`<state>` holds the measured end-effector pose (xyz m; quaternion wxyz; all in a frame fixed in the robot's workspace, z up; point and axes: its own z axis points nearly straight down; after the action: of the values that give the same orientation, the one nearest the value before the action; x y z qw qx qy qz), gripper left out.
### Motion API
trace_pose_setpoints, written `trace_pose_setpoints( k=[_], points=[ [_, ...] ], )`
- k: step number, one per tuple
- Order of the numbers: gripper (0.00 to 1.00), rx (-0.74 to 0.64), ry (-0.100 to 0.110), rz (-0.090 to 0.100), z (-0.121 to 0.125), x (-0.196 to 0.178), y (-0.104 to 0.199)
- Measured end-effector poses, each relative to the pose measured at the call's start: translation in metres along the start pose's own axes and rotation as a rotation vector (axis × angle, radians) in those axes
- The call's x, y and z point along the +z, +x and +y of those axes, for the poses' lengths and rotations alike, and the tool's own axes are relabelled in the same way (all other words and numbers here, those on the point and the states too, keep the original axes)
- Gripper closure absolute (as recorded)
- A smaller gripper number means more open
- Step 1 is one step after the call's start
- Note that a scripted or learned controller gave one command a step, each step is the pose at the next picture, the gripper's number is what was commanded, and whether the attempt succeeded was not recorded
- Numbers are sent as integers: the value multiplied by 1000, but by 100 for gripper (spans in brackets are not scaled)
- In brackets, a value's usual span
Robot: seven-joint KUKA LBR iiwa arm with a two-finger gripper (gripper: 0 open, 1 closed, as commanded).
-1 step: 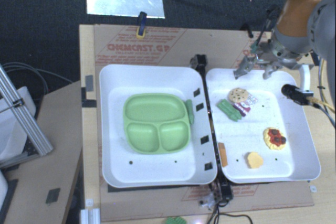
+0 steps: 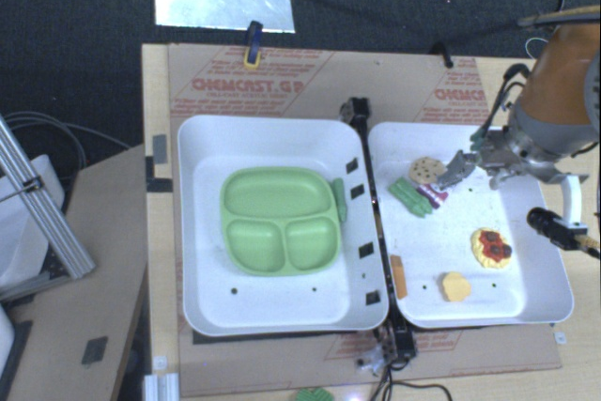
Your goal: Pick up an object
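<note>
We see the gripper (image 2: 449, 179) over the right bin (image 2: 535, 296) | fingers pinching a purple-white object (image 2: 433, 195) | green piece (image 2: 408, 196) just left of that object, cookie (image 2: 426, 169) just above it

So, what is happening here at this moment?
A grey and orange robot arm reaches in from the right over the right bin, trying to pick something up. Its gripper is low, right beside a small purple and white item and a green piece, with a cookie close by. I cannot tell if it holds anything. A pizza toy and a yellow piece lie nearer the front. The left bin holds a green tray.
</note>
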<state>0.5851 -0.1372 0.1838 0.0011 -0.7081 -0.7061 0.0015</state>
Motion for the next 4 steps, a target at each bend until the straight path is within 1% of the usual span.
trace_pose_setpoints(
  k=[1,2,3,4],
  points=[
    [0,-8,-6,0,59,49,-9],
    [0,-5,-2,1,25,51,13],
    [0,-6,-6,-2,50,100,-2],
    [0,-6,-2,2,12,100,31]
  ],
)
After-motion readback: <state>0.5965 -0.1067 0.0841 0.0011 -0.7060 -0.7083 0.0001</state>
